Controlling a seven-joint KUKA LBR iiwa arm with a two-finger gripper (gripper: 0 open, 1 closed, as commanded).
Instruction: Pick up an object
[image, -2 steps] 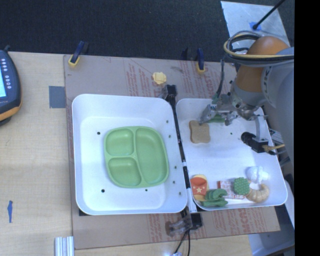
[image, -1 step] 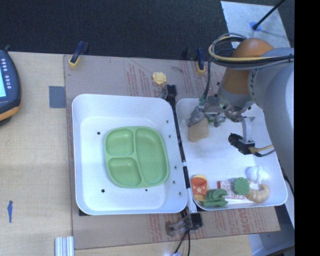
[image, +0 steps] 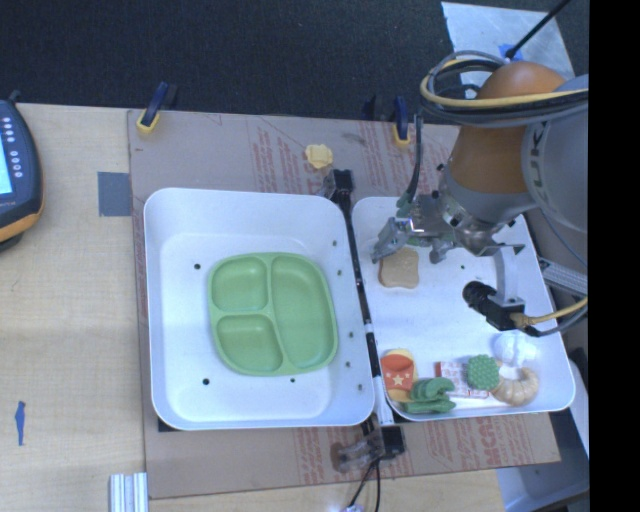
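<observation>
My gripper hangs over the far part of the right bin, its fingers spread open. A tan slice of toast lies flat on the bin floor just below the fingers and slightly nearer the camera; nothing is between the fingers. Along the bin's near edge lie a red and yellow box, a green leafy piece, a green broccoli head, a white lump and a tan croissant.
The left bin holds a green divided plate. A small yellow item sits on the cardboard behind the bins. A black cable fitting hangs over the right bin. A handheld pendant rests at the far left.
</observation>
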